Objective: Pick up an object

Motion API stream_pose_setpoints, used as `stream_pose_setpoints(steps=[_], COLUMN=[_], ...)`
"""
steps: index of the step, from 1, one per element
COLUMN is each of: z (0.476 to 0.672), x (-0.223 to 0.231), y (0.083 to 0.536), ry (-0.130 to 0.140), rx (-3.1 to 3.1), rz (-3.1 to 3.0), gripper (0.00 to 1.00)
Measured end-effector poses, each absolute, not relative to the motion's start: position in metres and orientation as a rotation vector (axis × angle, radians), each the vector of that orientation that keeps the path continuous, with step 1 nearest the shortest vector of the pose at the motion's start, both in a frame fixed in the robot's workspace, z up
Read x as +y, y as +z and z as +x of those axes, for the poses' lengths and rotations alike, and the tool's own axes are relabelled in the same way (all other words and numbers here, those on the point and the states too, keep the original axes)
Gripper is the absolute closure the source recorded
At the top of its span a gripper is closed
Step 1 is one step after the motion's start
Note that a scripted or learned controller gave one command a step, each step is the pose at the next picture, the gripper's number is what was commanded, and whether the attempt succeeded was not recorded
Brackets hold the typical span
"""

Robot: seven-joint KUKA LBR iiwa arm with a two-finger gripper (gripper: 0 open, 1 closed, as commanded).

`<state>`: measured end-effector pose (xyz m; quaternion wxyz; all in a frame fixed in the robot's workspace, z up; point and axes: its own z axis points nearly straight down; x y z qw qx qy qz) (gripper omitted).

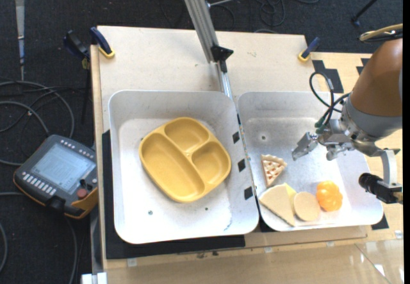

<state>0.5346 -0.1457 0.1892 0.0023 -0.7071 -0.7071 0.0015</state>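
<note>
The gripper [318, 146] is over the right bin [282, 106], near its right side, and its two fingers are spread wide with nothing between them. One finger [302, 147] points to the left and down. The objects lie in the near part of this bin: a pizza slice toy [273, 168] beside the left wall, a pale wedge [279, 201] in front of it, a round beige piece [307, 206] touching the wedge, and an orange ball [329, 196] just beside that piece. The gripper is apart from all of them. In the left bin [128, 113] lies a yellow divided plate [184, 158] with three compartments.
</note>
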Motion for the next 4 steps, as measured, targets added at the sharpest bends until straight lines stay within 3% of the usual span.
stream_pose_setpoints(steps=[1, 2, 3, 4], z=[0.526, 0.528, 0.529, 0.522], x=[-0.143, -0.143, -0.144, -0.138], y=[0.128, 0.098, 0.110, 0.162], ry=[0.006, -0.004, -0.008, -0.003], rx=[-2.216, -2.220, -2.224, -2.227], rz=[-2.218, -2.222, -2.227, -2.221], gripper=[0.00, 0.00, 1.00, 1.00])
